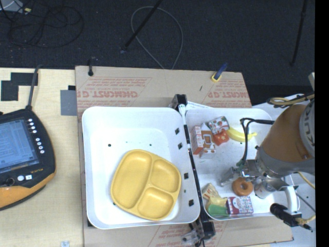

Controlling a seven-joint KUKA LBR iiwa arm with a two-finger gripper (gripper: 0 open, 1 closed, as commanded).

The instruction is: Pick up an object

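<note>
The right bin (229,110) holds several small things. A brown doughnut (241,188) lies near its front right. A red and white snack packet (207,137) and a yellow banana (238,134) lie toward the back. A red and white carton (240,206) and a green and yellow item (216,201) sit at the front edge. My gripper (244,179) is down in the right bin, right at the doughnut, with grey metal parts on both sides of it. The arm's orange band (288,135) hides the bin's right part.
In the left bin (103,138) lies a yellow divided plate (145,184). A black divider with clips (186,158) separates the two bins. A control tablet (20,153) rests on the bench at the far left. Cables run across the dark floor behind.
</note>
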